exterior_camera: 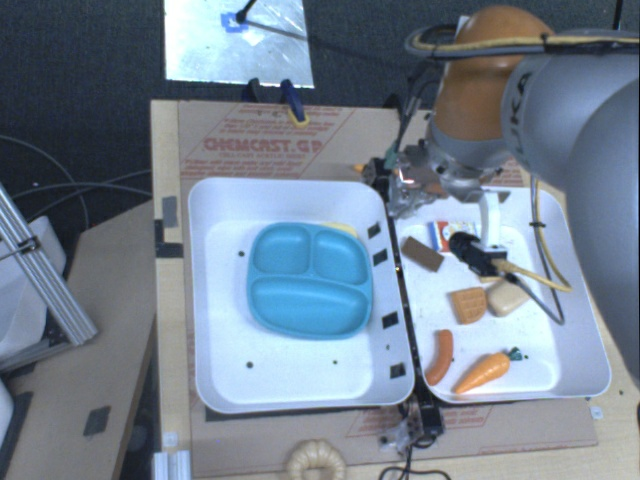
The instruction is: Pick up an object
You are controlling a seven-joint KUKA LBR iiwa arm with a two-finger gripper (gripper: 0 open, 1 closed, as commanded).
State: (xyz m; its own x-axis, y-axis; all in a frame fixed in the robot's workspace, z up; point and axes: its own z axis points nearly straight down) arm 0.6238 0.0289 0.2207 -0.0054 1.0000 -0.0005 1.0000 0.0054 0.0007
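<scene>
Carrot, orange with a small green tip, lies near the front of the right bin. Within that bin, going down in size: a tan cracker-like square, an orange sausage left of the carrot, a brown block (upper left). The tool hangs over the bin's back-left corner; I cannot tell its state.

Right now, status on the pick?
Gripper low at far left corner of right bin, nothing seen held. Carrot, sausage, cracker, brown block loose in bin. Blue tray in left bin.
</scene>
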